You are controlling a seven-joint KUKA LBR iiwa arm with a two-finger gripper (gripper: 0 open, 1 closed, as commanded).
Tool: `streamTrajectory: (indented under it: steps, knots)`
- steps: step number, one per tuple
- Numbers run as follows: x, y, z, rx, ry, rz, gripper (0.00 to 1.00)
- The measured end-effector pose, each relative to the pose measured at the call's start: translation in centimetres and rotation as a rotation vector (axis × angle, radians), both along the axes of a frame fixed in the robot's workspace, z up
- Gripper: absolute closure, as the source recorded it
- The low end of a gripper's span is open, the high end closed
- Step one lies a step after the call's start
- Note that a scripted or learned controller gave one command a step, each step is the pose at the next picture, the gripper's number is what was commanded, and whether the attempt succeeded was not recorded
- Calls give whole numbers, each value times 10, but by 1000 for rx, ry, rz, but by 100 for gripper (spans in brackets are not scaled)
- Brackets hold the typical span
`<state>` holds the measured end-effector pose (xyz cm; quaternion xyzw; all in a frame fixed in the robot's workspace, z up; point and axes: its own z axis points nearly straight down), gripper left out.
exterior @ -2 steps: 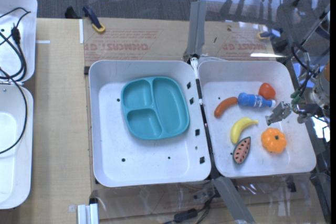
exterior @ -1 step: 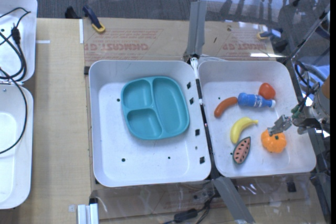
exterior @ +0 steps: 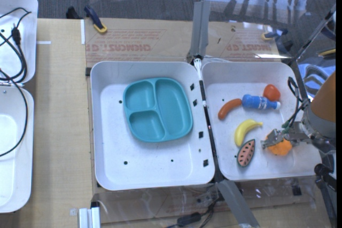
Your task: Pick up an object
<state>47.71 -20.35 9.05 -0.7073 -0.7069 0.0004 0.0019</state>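
Note:
The right bin (exterior: 235,173) holds several toy foods: an orange sausage (exterior: 229,108), a blue bottle (exterior: 259,102), a red-orange tomato (exterior: 271,92), a yellow banana (exterior: 246,130), a watermelon slice (exterior: 246,152) and an orange fruit (exterior: 280,147). My gripper (exterior: 273,140) reaches in from the right and sits low, right against the orange fruit's left side. Its fingertips are too small and dark to read.
The left bin (exterior: 101,131) contains a teal divided plate (exterior: 158,109). A metal divider (exterior: 200,34) rises between the bins at the back. Clear plastic sheeting (exterior: 251,13) stands behind the right bin. Cables hang near the right bin's right wall (exterior: 295,88).

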Motion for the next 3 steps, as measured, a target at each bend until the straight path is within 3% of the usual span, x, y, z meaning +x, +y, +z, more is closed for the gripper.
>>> streamTrajectory:
  steps: [1, 2, 3]
  knots:
    - [-1, -1, 8, 0, 2, -4, 100]
    - [53, 59, 123, -3, -1, 3, 100]
    - [98, 133, 125, -3, 0, 3, 100]
